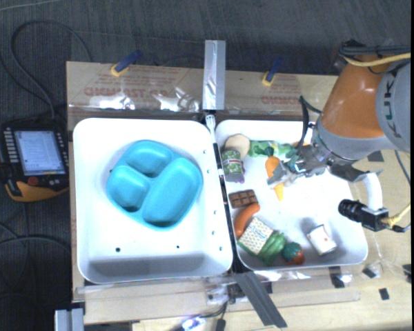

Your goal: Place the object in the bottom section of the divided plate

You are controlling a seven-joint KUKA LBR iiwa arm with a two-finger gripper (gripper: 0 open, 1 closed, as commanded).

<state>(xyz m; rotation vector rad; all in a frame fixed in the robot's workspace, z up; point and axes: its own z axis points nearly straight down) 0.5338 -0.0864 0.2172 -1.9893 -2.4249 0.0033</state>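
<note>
Camera view: slanted look down on the table [83, 81] with two white bins.
Left bin [90, 254]: holds the blue divided plate [155, 181], its three sections bare.
Right bin [345, 250]: toy foods lie along its left and lower sides, among them a chocolate bar [243, 198], a small can [232, 165] and a white cup [322, 239].
Claw [284, 173]: low over the right bin's upper middle, just beside an orange carrot [271, 165]; finger state cannot be told.
Arm [355, 112]: reaches in from the right.
</note>
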